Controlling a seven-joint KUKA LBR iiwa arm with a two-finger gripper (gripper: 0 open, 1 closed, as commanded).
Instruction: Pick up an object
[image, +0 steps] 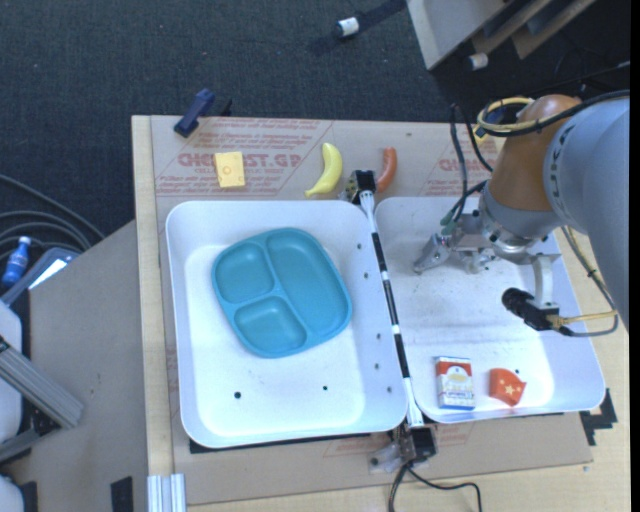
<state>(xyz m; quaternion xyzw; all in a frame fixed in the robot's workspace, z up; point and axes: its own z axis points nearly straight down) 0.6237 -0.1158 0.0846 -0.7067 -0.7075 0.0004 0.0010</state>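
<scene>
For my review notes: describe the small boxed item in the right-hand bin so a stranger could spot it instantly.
Find the right bin, the one the arm reaches into. Along its near edge lies the small carton, white with an orange-red panel. Unlike the orange-red lump to its right, it is flat and rectangular.

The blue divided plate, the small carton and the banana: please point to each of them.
blue divided plate (281, 290), camera view, on the ridge where its compartments meet.
small carton (455, 383), camera view, middle of its top face.
banana (327, 170), camera view, middle of its curved body.
</scene>
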